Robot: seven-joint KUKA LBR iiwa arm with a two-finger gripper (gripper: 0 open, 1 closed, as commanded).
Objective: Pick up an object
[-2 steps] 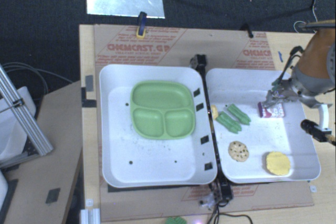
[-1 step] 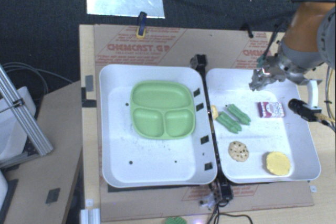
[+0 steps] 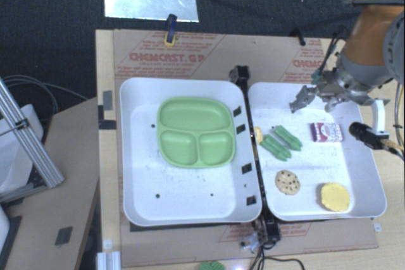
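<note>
In the right bin (image 3: 364, 164) lie two green pea pods (image 3: 281, 140), a chocolate-chip cookie (image 3: 287, 183), a round yellow piece (image 3: 335, 196) and a small red-and-white packet (image 3: 326, 132). My gripper (image 3: 315, 102) hangs over the back part of this bin, up and to the left of the packet and behind the pods. Its two grey fingers stand apart, open, with nothing between them. The grey arm with its orange band (image 3: 373, 35) comes in from the upper right.
The left bin (image 3: 136, 155) holds a green divided plate (image 3: 195, 132). Black clips line the divider (image 3: 249, 136) between the bins. A black fitting (image 3: 366, 134) juts in at the right bin's right side. Cardboard lies under both bins.
</note>
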